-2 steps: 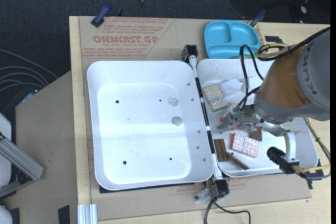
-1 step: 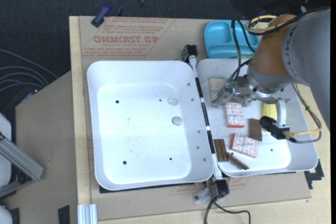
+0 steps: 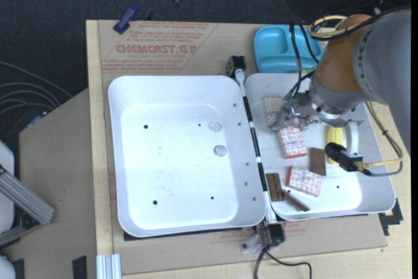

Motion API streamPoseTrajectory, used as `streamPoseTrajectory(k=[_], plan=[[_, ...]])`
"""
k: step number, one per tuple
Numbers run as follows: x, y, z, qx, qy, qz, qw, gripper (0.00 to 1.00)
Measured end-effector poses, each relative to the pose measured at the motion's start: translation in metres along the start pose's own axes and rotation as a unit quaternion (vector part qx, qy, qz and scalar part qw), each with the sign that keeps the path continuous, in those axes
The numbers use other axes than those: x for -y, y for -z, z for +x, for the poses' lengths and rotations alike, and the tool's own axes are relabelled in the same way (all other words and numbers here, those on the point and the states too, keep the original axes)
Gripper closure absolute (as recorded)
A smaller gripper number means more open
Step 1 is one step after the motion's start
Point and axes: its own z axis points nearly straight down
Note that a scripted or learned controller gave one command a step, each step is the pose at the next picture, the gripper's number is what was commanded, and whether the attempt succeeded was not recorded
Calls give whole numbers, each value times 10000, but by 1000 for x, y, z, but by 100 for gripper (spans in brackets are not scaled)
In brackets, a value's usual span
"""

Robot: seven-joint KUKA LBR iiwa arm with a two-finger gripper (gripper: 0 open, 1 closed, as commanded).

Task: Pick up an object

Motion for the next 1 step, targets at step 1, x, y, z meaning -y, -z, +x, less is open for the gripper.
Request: streamPoseTrajectory(k=[1], plan=[[42,136,67,-4,3,-4,10000,100]])
